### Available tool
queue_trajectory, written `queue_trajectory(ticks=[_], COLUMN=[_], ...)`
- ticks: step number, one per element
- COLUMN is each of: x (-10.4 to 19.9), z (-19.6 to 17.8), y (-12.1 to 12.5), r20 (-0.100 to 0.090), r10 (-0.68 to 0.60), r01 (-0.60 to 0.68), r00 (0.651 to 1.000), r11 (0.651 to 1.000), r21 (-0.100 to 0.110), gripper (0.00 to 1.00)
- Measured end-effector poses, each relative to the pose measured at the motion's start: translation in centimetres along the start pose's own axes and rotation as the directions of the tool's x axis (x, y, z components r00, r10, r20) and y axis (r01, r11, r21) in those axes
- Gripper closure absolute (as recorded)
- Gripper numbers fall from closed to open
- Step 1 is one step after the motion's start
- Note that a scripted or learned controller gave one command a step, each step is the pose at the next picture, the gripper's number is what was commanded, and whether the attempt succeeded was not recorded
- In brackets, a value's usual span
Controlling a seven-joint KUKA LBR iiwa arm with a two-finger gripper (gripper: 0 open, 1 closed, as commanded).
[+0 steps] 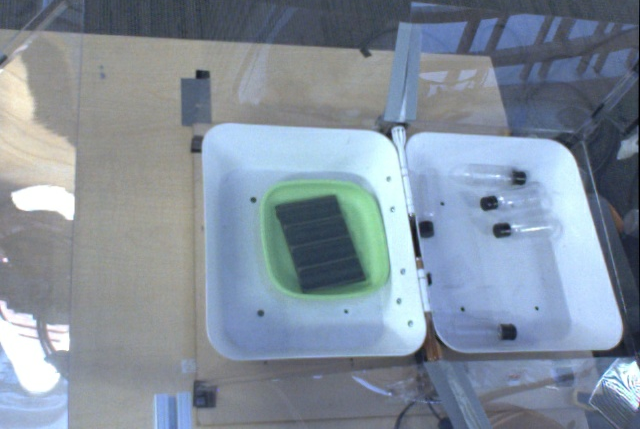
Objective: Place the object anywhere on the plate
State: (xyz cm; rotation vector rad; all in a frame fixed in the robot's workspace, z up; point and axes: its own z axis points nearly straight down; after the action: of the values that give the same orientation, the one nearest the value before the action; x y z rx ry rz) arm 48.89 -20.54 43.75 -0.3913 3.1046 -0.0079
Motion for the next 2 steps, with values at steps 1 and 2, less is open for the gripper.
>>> queue_trajectory(ticks=[1, 2], x=[-0.3, -3.4], z=[-1.4, 14.1], y=[0.0, 5.8], r20=[0.012, -0.001], r10=[0.0, -0.052], r01=[0.0, 0.052], r00=[1.0, 0.999], r11=[1.0, 0.999], r21=[0.007, -0.003], gripper=[1.0, 1.0])
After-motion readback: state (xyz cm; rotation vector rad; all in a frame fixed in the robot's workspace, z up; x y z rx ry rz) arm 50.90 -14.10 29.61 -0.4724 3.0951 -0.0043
